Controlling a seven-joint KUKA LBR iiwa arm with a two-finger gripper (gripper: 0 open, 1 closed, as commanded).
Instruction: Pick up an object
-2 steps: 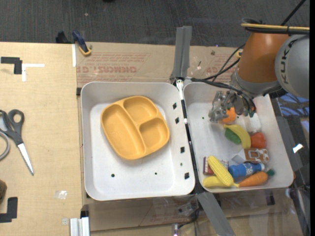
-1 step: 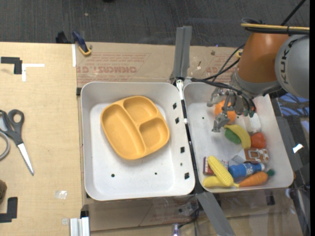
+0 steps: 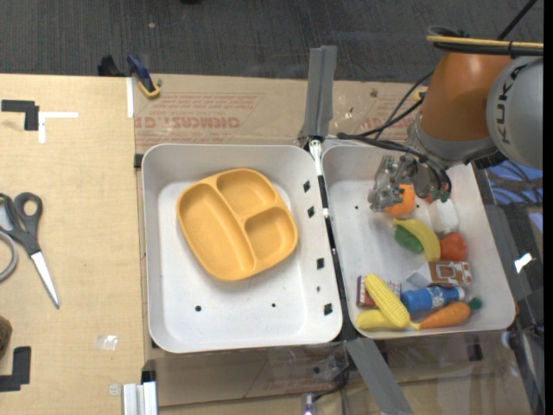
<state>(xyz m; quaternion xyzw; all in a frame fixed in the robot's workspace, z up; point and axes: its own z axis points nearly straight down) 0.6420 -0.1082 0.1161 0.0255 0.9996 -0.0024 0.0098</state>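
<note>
**Claw down in the right bin, over an orange toy**

The claw [image 3: 396, 190] sits low in the right bin [image 3: 346, 232], right at a small orange toy [image 3: 401, 204]; whether it is open or gripping cannot be told, since the metal parts hide the toy's top. The orange toy is roundish, with no clear long axis visible.

Just beside it, a yellow-and-green banana-like piece [image 3: 416, 236] lies with its long axis running from upper left to lower right. A red piece [image 3: 453, 247] and a white piece [image 3: 445, 218] sit near the bin's right wall. Along the near edge lie a corn cob [image 3: 386, 299], slanting upper left to lower right, a blue bottle [image 3: 429, 299] lying roughly crosswise, a carrot [image 3: 446, 316] pointing right and slightly up, and a small brown-and-white carton [image 3: 452, 273].

The left bin [image 3: 164, 318] holds a yellow divided plate [image 3: 237, 223] with three compartments.

The worktop [image 3: 69, 232] is pale wood, with scissors [image 3: 31, 240] at its left. Beyond it is dark floor.
</note>
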